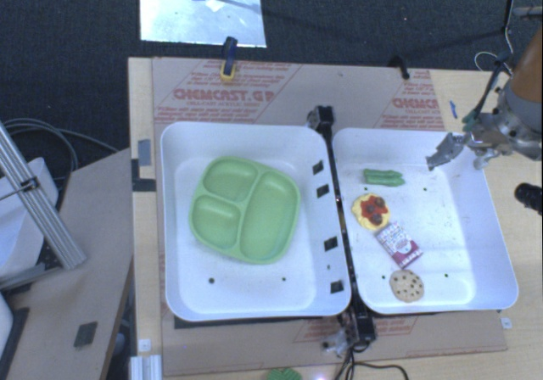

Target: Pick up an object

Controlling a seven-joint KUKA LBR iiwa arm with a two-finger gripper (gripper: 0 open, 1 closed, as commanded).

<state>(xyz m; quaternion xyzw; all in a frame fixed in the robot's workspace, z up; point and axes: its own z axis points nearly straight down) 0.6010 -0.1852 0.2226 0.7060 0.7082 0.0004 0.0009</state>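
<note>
In the right bin (475, 226) lie a green pea pod (383, 176), a small yellow and red pizza slice (372, 210), a pink packet (397, 244) and a round cookie (406, 286). The left bin (182, 200) holds a green divided plate (245, 209). My gripper (458, 152) hangs over the far right corner of the right bin, to the right of the pea pod and apart from every object. Its fingers are spread and nothing is between them.
A yellow and blue clamp (228, 60) sits on the board behind the left bin. Cables trail down at the right by the arm (522, 98). A metal frame (38, 209) stands at the left edge.
</note>
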